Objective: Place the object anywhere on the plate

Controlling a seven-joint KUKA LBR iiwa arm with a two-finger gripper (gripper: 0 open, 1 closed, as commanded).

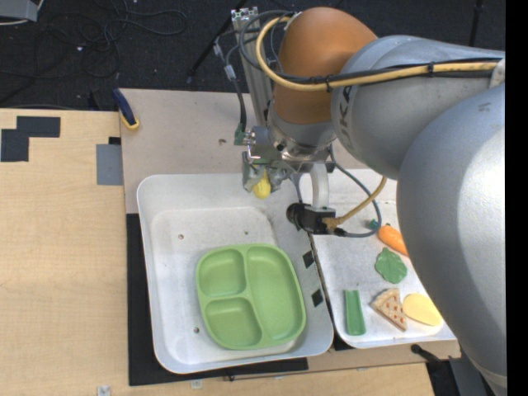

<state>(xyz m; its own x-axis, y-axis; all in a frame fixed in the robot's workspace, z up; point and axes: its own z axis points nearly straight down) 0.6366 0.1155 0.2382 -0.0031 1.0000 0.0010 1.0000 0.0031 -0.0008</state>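
a: the arm (429, 130) in the right half of the frame hides much of the right bin (388, 337), and the frame's right edge cuts the arm off.

b: the small yellow object (261, 190) near upper centre is half covered by the gripper (262, 178); its kind is too small to tell. the orange carrot (393, 239) is partly tucked under the arm.

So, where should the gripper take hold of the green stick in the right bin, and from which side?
Grip the green stick at its middle, from above, fingers across its narrow width. It lies flat and straight, with free space along both long sides.
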